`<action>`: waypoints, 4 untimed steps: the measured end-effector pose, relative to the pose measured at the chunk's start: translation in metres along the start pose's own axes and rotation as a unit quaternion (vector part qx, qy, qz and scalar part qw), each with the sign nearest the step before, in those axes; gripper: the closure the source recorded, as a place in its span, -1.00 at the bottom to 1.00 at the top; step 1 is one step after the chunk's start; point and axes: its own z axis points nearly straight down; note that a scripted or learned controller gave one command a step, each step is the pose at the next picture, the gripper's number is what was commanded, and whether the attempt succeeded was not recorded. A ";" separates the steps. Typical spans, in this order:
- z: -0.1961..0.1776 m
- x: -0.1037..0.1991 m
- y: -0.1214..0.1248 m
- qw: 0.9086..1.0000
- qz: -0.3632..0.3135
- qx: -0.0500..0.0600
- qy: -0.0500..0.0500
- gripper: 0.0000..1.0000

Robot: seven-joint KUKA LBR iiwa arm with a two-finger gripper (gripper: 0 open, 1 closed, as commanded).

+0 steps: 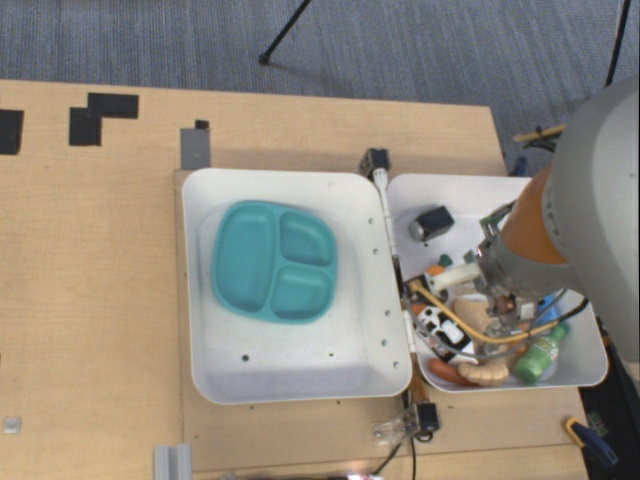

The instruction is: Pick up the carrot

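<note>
Carrot is hard to pick out: an orange bit [437, 265] shows amid the right bin's clutter, unconfirmed. Largest, the arm [590, 188] covers the right bin [596, 364]. The left bin [300, 383] holds a teal divided plate [273, 260]. The gripper [503, 310] hangs low over the clutter; its state I cannot tell.

The wooden bench [90, 298] bears two white bins [290, 383], seemingly touching.

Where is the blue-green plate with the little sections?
The teal divided plate lies in the left white bin, across from the cluttered right bin.
</note>
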 end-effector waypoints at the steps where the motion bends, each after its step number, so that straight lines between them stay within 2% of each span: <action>1: 0.001 0.038 0.008 1.000 -0.011 0.000 -0.001 -1.00; 2: -0.009 0.040 0.007 1.000 -0.016 0.001 -0.001 1.00; 3: -0.138 0.105 -0.101 1.000 -0.029 0.005 0.003 1.00; 4: -0.131 0.100 -0.093 1.000 -0.022 0.002 -0.004 -1.00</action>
